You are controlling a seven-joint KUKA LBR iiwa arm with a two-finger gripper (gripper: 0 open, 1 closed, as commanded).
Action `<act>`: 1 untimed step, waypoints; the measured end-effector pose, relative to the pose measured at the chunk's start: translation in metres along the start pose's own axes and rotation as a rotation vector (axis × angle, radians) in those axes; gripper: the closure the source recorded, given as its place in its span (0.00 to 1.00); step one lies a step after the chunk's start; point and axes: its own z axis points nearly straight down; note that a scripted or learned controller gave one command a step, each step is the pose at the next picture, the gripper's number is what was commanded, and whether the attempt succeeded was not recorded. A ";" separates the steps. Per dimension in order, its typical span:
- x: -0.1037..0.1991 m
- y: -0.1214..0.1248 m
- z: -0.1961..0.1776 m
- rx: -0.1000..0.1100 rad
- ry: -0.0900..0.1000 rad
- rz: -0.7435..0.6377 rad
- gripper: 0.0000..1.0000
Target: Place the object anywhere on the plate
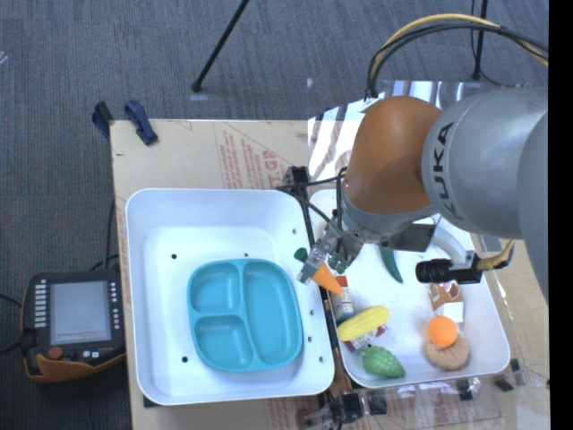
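The arm leans in over the seam between the two white bins, and its gripper [320,262] sits just above the wall they share. Pinched between the fingers is what looks like a small orange carrot [328,282], its point slanting down toward the ear of corn [363,322] lying in the right bin [498,330].

Taking the blue divided plate [245,314] as the mark: it lies flat in the middle of the left bin [148,240], and the carrot hangs just off the plate's right edge, not yet over it. The corn, a green bumpy fruit [382,362], an orange ball on a biscuit-coloured ring [444,339] and a green pepper [391,263] all lie well to the plate's right.

My worry is the grip. The carrot seems held near its thick end, tilted, so it could slip or swing loose during the move. Let go too soon, it would land on the bin wall or on bare bin floor beside the plate
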 end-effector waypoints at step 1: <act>0.088 0.021 -0.069 -0.002 -0.003 -0.115 1.00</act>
